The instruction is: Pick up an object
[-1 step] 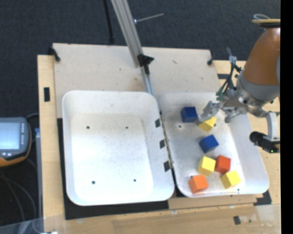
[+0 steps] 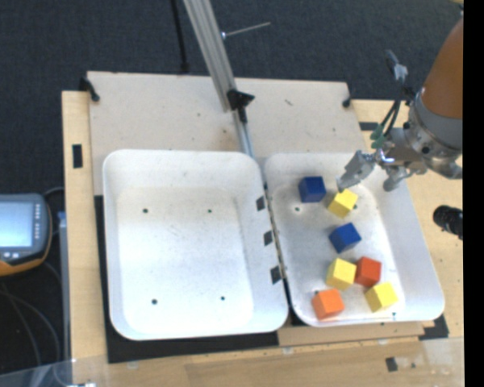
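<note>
Both white bins, the left bin and the right bin, look like smooth, faintly speckled plastic. The bench is pale matt wood. The slanted rail is ribbed, dull-shining metal, and the gripper looks like grey metal.

A slanted aluminium rail crosses the far edge of the wooden bench, and its foot stands near the middle of a pale board. Beyond the left edge of the bench lies a small device with a grey screen. Dark carpet surrounds the bench.
</note>
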